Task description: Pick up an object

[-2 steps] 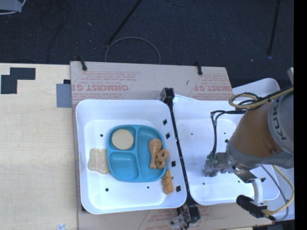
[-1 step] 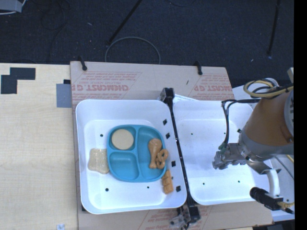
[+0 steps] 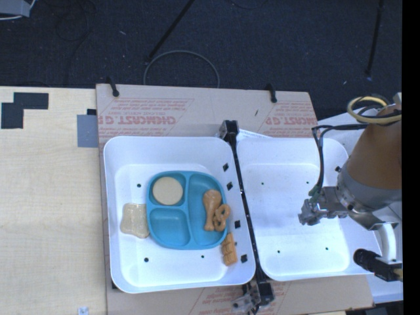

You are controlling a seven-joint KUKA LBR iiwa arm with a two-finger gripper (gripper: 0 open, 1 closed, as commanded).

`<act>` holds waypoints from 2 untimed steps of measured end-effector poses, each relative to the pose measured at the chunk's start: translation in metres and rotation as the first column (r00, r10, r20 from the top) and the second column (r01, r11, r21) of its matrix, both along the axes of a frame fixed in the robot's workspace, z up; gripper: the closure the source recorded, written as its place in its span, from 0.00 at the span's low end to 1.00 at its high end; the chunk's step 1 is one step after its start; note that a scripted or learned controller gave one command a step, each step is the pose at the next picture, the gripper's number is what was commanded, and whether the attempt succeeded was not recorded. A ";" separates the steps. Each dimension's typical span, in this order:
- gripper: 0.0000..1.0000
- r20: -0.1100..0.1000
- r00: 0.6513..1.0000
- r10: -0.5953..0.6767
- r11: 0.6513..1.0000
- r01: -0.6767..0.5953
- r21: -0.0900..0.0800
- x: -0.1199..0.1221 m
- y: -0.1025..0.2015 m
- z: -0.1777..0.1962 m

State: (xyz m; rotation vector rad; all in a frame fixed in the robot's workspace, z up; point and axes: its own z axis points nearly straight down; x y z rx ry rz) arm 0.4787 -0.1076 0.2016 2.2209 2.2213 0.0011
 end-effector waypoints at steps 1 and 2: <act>1.00 0.001 1.000 0.001 1.000 -0.001 0.000 0.001 -0.001 0.052; 1.00 -0.004 1.000 0.004 1.000 -0.004 0.002 0.003 0.052 0.043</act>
